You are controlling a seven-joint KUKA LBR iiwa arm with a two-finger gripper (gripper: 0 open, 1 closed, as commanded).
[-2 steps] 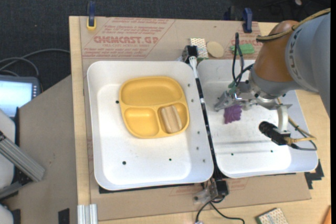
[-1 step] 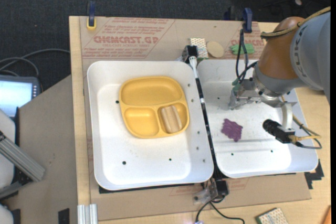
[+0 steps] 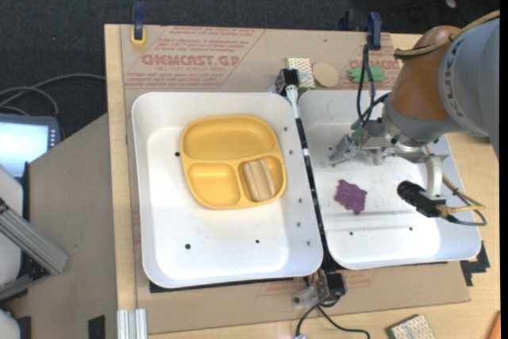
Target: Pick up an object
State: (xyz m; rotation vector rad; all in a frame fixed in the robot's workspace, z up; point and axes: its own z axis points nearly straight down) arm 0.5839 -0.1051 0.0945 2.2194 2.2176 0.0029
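The pick looks not yet made: the crumpled purple scrap of soft material (image 3: pixel 350 196) lies on the floor of the right-hand shallow white bin (image 3: pixel 381 246), near the tool (image 3: pixel 361 148), whose grip cannot be told from here. Red print on the brown board surface (image 3: pixel 198 55) reads "CHEMCAST G.P".

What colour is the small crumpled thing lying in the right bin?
Purple; the crumpled thing shows plainly in the camera view, on the right bin floor.
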